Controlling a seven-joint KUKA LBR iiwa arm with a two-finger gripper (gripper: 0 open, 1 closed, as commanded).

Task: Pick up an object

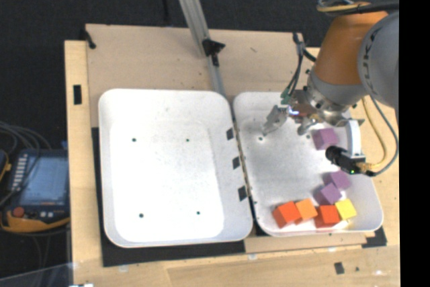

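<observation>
Several small blocks lie in the right bin (263,171). One purple block (325,138) rests near the bin's right wall, just right of my gripper (290,125). Two more purple blocks (333,187) sit lower right, above a yellow block (346,209). Along the front wall lie a red block (328,215), an orange block (307,208) and a red-orange block (287,214). My gripper hangs over the bin's upper middle, open, its fingers spread with bare bin floor between them. The arm covers the bin's upper right corner.
The left bin (164,165) lies beside the right one, across a narrow divider. A slanted metal pole (191,3) rises from behind the bins. A control pendant (33,185) sits off the bench at the left. Cables hang by the wrist at the right.
</observation>
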